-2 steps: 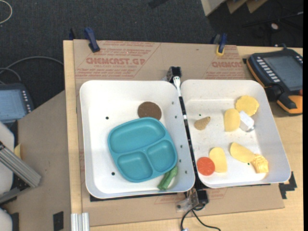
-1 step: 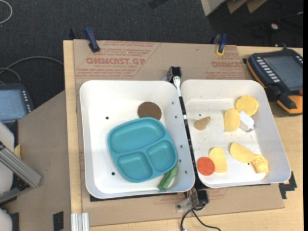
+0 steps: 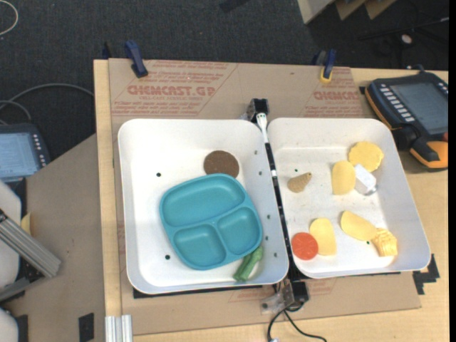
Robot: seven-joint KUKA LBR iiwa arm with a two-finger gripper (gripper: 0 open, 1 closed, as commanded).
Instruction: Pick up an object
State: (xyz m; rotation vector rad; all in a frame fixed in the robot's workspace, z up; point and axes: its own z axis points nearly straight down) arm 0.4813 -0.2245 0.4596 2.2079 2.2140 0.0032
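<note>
- Hand: I cannot tell whether it is apart or together, or whether it grips or touches anything.
- Progress, as I judge it: nothing is picked yet. Every object lies at rest in the bins, so the reach, grasp and lift are all still to do.
- Left bin (image 3: 135, 191): a teal plate (image 3: 206, 219), with a brown disc (image 3: 221, 164) just beside its upper rim and a green piece (image 3: 249, 263) at its lower edge.
- Right bin (image 3: 406, 212): a tan wedge (image 3: 298, 182) lies alone, and a red disc (image 3: 306, 245) sits against a yellow piece (image 3: 323, 235).
</note>
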